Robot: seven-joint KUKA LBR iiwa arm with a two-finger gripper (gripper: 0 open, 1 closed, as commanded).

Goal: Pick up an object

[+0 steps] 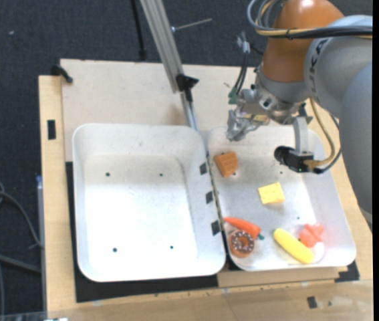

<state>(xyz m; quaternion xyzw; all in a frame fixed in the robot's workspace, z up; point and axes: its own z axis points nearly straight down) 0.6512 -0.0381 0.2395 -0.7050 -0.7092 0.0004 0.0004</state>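
Observation:
My gripper (pixel 237 130) hangs over the far left corner of the right bin (pixel 329 199), above and just behind an orange-brown block (pixel 226 164). Nothing shows between its fingers. A yellow cube (pixel 271 194) lies mid-bin. Along the near edge lie a carrot (pixel 242 225), a brown doughnut (pixel 242 243), a yellow banana (pixel 292 245) and a small red-orange piece (pixel 311 234).
The left bin (pixel 89 179) stands beside the right one, sharing a dividing rim. A slanted metal rail (pixel 166 45) rises behind the bins. Cables hang from the wrist near a black connector (pixel 292 157) over the right bin.

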